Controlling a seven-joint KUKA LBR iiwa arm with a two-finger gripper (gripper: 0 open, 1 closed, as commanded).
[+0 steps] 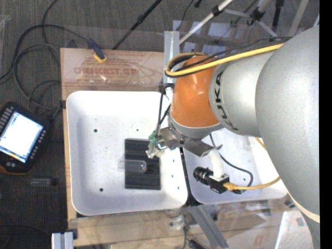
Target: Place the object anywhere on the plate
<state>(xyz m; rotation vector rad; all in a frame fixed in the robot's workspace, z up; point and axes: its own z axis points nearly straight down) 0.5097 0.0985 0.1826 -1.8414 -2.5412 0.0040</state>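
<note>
Over the left bin (pixel 93 113), near its right wall, gripper (pixel 153 148) hangs at the black plate's (pixel 141 178) right edge, clear object (pixel 136 165) already lying mid-plate, finger state can't tell, so I'd lift straight up, no sideways drag.

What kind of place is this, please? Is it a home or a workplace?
Most likely a robotics lab. A grey and orange arm reaches over white bins on a bench, a handheld control screen lies beside it, and cables run across the carpet.
</note>
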